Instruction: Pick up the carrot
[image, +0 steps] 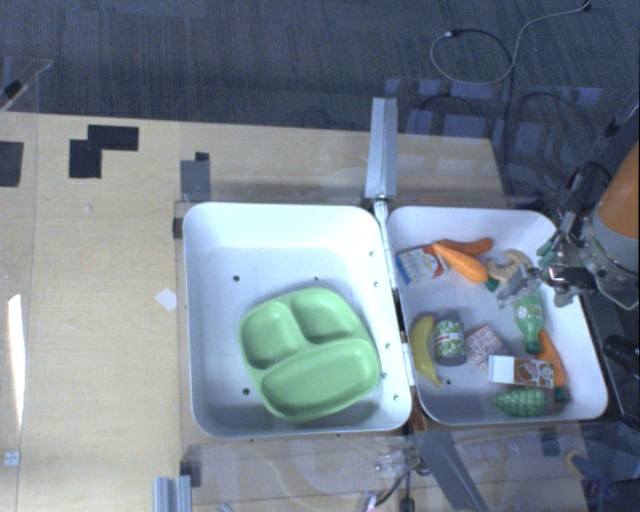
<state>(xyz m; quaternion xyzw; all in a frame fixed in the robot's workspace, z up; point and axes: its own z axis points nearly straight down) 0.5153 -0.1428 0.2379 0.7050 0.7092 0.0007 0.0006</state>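
Green pinecone-like toy sits at the right bin's near edge, and the crowding around it worries us. We see the carrot at the bin's far side, touching a blue-white carton; a second orange piece by a green bottle could get grabbed instead. Claw hangs low just right of the carrot, arm reaching in from the right; whether it's clenched or released we cannot tell.

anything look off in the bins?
Nothing damaged or spilled. The green divided plate sits skewed in the left bin. The right bin is a loose jumble: carrot, banana, small packets overlapping. The hand hangs over its right side.
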